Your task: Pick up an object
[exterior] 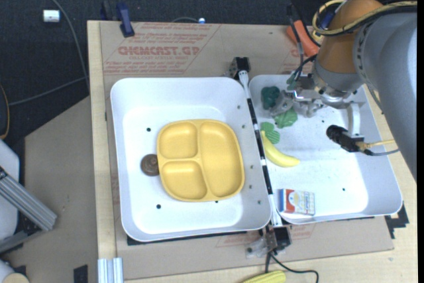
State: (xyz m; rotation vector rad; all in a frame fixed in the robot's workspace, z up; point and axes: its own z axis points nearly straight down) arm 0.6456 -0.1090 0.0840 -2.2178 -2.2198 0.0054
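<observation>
Here tool (pixel 291 105) over green toys (pixel 286 118); grip state unclear, brown disc (pixel 150 164) half-hidden under yellow tray (pixel 200 160).

Even, bright overhead light. The white bins (pixel 126 142) nearly wash out, with soft shadows beneath them. The arm (pixel 397 69) at right looks slightly blurred.
</observation>
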